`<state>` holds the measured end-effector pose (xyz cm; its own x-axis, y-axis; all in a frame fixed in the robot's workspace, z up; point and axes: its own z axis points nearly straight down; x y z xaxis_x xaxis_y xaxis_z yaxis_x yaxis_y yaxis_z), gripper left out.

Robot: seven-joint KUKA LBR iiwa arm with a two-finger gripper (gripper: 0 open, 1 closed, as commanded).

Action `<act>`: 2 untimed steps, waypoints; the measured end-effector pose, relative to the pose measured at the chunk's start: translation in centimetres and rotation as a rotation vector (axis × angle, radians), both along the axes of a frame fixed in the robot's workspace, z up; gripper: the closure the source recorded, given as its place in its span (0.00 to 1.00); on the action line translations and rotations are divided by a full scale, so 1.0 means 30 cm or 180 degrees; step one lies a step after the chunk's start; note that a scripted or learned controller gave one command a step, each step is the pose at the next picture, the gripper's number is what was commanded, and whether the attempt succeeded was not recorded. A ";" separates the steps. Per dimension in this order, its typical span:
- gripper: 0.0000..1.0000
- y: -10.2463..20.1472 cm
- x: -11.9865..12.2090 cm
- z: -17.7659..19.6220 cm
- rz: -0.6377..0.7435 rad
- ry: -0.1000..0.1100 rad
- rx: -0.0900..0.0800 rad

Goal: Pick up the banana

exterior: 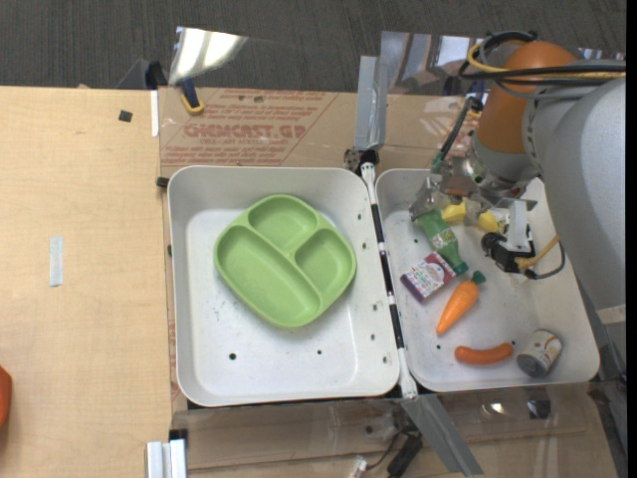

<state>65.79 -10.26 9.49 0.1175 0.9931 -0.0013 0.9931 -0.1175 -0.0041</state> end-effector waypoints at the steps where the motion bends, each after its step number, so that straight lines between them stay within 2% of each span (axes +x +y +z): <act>1: 0.00 0.021 0.000 -0.013 -0.0588 -0.0007 -0.0007; 2: 0.00 0.006 0.001 -0.012 -0.1116 -0.0009 -0.0006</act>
